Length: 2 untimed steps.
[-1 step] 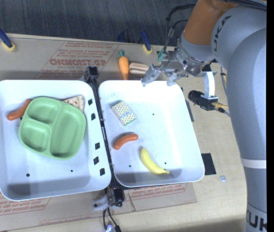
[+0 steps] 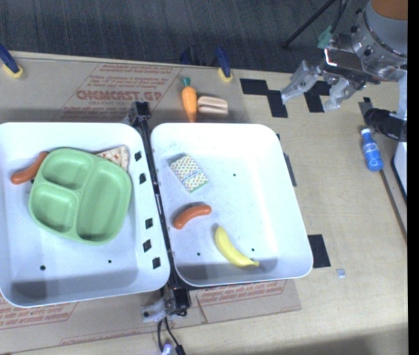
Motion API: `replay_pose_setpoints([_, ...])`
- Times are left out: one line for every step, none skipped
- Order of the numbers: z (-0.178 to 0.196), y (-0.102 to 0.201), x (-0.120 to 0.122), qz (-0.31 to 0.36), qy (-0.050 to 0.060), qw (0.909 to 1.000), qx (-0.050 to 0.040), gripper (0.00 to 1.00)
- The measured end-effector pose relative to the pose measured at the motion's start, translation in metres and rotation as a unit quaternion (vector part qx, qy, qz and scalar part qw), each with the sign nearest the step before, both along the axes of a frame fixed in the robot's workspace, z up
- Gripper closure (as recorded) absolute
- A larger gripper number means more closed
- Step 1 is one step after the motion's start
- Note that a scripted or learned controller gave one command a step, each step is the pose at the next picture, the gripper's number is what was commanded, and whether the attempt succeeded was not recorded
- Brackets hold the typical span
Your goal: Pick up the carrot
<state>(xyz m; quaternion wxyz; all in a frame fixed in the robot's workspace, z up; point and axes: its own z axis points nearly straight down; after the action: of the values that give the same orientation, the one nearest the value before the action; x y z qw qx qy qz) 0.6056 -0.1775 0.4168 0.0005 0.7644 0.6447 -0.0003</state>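
Observation:
The carrot (image 2: pixel 188 100), orange with a green top, lies on the cardboard just behind the right bin (image 2: pixel 283 198), outside it. My gripper (image 2: pixel 317 89) hangs over the bench to the upper right, well to the right of the carrot. Its two fingers are spread apart with nothing between them.
A small sandwich-like block (image 2: pixel 212 106) lies right beside the carrot. The right bin holds a patterned pouch (image 2: pixel 188 172), a sausage (image 2: pixel 191 214) and a banana (image 2: pixel 233 248). In the left bin (image 2: pixel 2 257) sit a green divided plate (image 2: pixel 81 194), another sausage (image 2: pixel 26 170) and a cracker (image 2: pixel 117 156). A blue bottle (image 2: pixel 371 152) lies at the far right.

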Motion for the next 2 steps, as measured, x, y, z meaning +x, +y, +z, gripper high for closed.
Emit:
replay_pose_setpoints([-0.150, 0.017, -0.005, -0.063, 0.004, 0.9980, 0.0012, 0.00])
replay_pose_setpoints([0.027, 0.005, -0.060, -0.062, 0.000, 0.9981, -0.0003, 0.00])
